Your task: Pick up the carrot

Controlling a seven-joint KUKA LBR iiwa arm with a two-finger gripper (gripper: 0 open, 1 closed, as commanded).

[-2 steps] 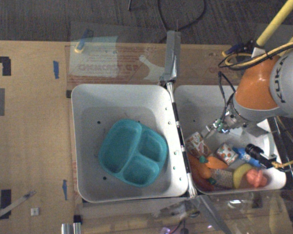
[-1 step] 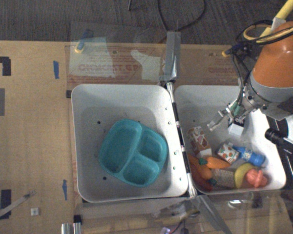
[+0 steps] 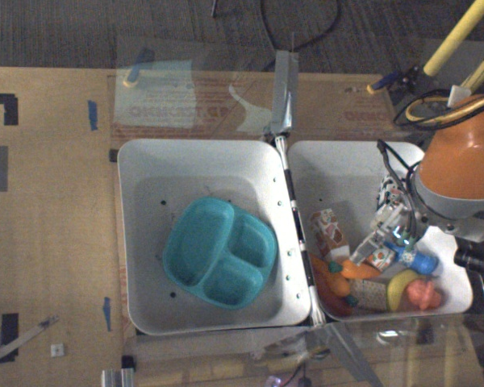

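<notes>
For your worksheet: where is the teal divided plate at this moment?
The teal divided plate lies in the left bin, toward its near right part, apart from the toys in the right bin.

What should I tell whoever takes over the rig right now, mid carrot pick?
Gripper: low in the right bin, over the toy pile; whether it is open or shut cannot be told.
Carrot: lying in the right bin near its front, just below the gripper, among a small carton, a yellow piece and a pink toy.
Left bin: holds a teal divided tray.
Done: arm reached in.
Left: grasp and lift carrot.
</notes>
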